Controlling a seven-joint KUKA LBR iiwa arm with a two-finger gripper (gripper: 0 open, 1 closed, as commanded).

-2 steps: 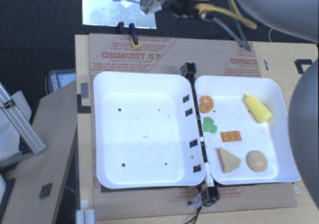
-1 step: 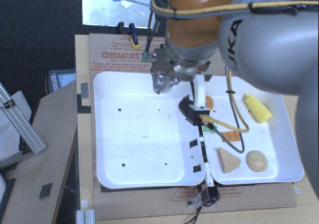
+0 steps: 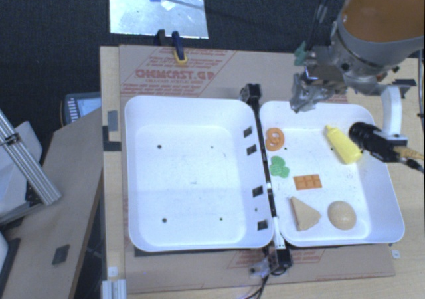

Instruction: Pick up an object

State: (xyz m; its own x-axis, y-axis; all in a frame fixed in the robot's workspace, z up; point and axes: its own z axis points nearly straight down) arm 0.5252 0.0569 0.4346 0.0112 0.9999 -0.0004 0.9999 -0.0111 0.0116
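My gripper [image 3: 307, 100] hovers above the right bin's [image 3: 385, 188] far rim.
I cannot tell its state; yellow bottle [image 3: 342, 144] and orange ring [image 3: 274, 138] lie nearby.

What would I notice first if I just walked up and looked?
The big grey and orange robot arm at the top right, its gripper over the right bin's far edge. Then the bright toys in that bin: a yellow bottle, an orange ring and an orange waffle.
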